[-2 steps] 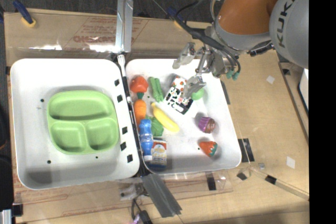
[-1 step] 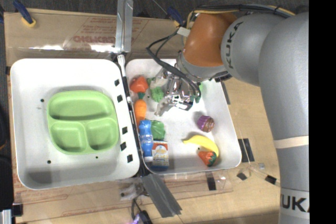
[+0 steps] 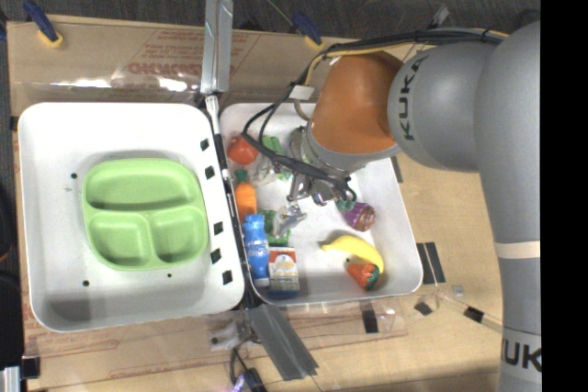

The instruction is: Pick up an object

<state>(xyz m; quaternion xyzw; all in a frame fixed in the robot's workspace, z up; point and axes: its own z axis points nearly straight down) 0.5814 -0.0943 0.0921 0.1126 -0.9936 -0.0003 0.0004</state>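
Banana (image 3: 350, 248), yellow, curved, lying in right bin (image 3: 401, 225), fingers' (image 3: 296, 214) opening unclear

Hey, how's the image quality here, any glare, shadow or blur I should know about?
Camera view: even overhead light, no hard shadows; bright sheen on the clear plastic sheet behind the left bin; the green tray looks sharp; the gripper and small items near the banana in the right bin are soft and cluttered, so its fingers are hard to read.
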